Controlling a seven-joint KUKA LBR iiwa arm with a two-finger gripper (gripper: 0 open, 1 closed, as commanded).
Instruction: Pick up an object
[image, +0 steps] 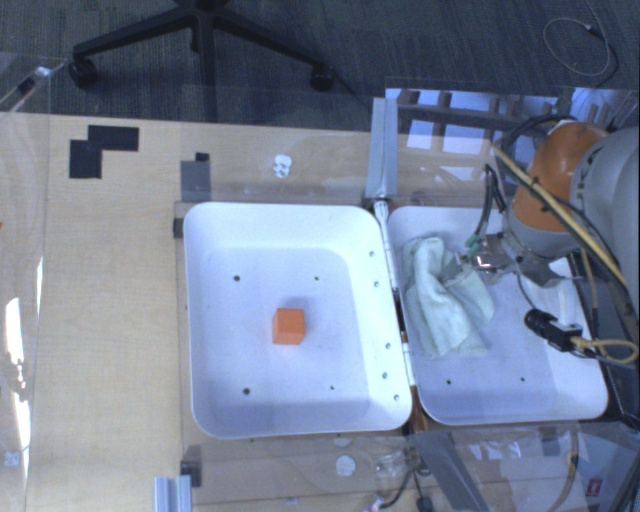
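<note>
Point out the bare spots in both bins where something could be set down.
Left bin: bare floor all round the orange block. Right bin: bare along the near edge, below the white cloth. Crowded: its far part, with cloth, gripper and cables.

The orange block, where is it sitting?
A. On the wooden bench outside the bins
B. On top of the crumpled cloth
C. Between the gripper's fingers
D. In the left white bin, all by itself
D: the orange block rests on the floor of the left bin, while the cloth and the gripper are over in the right bin.
</note>
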